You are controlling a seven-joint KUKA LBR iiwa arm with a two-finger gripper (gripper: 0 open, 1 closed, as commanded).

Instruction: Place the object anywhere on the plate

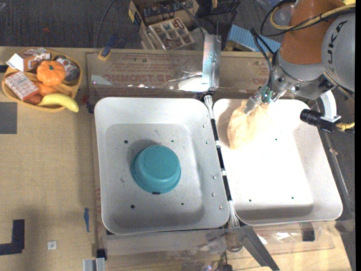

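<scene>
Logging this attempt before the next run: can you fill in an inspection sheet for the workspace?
Surface: two white bins, left bin and right bin, on a wooden bench.
Job's things: teal plate, upside down, in left bin; pale beige object at right bin's upper left.
Clutter: bowl of toy food on bench, far left.
Grippers: tool at the object's top.
Cables: yellow cable over the arm.
Surroundings: boxes and crates beyond the bench.

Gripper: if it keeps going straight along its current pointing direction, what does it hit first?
Likely the pale tan object. The gripper points down-left, its tip at the object's upper edge in the right bin. Depth is unclear, so contact can't be confirmed.
</scene>
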